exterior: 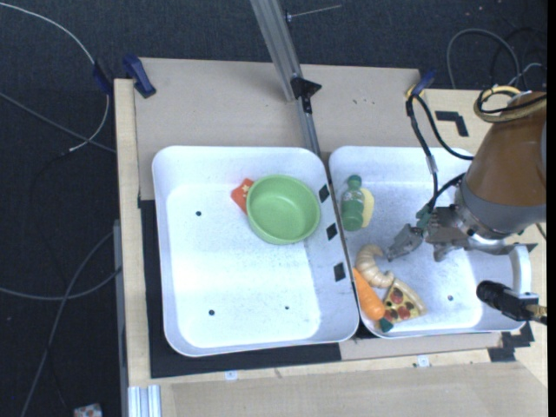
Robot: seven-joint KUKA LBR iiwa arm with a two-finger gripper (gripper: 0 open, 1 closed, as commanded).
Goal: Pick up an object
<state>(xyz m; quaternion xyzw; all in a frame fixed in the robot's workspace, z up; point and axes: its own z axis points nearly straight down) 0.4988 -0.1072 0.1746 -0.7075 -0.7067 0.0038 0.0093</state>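
My gripper (424, 248) hangs over the middle of the right bin (452, 165), open, with nothing between its fingers. Just to its left lies a beige croissant-shaped toy (372, 266). Below that, an orange carrot (368, 297) and a pizza slice (401, 302) rest by the bin's front left corner. A green bottle (352, 203) stands against the bin's left wall, with a yellow piece (368, 205) beside it. The left bin (234, 294) holds a green bowl (282, 208), and a red-orange object (241, 194) is tucked at the bowl's left edge.
A metal rod (276, 37) slants down from the top to the gap between the bins. Black cables (426, 146) run along the right bin's far right side. A black part of the arm (504, 298) juts over the bin's front right corner.
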